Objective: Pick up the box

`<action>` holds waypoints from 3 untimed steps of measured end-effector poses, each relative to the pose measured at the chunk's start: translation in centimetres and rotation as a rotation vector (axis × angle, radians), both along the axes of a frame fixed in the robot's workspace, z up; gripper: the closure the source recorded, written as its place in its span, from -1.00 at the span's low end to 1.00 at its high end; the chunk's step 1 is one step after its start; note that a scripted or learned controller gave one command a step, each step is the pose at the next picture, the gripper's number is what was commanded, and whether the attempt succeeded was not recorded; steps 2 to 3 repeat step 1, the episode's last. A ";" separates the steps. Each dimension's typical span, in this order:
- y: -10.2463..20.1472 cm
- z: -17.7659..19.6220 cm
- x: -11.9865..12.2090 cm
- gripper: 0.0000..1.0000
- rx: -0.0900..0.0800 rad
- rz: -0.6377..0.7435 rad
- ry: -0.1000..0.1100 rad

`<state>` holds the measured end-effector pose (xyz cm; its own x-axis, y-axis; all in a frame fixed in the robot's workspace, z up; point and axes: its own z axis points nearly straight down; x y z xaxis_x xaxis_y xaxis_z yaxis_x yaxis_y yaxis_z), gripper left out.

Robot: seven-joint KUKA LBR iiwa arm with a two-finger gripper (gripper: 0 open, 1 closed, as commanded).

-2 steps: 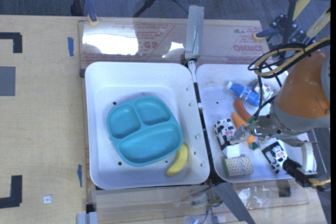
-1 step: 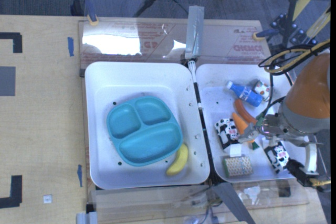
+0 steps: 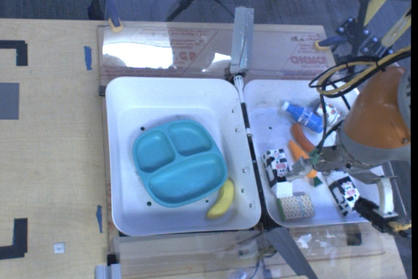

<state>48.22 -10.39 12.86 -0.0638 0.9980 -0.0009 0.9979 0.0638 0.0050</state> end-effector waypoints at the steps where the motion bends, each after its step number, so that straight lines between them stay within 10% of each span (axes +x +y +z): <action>1: 6.2 5.3 -0.2 -1.00 0.000 0.182 0.006; 3: 6.2 5.3 -0.2 -1.00 0.000 0.182 0.006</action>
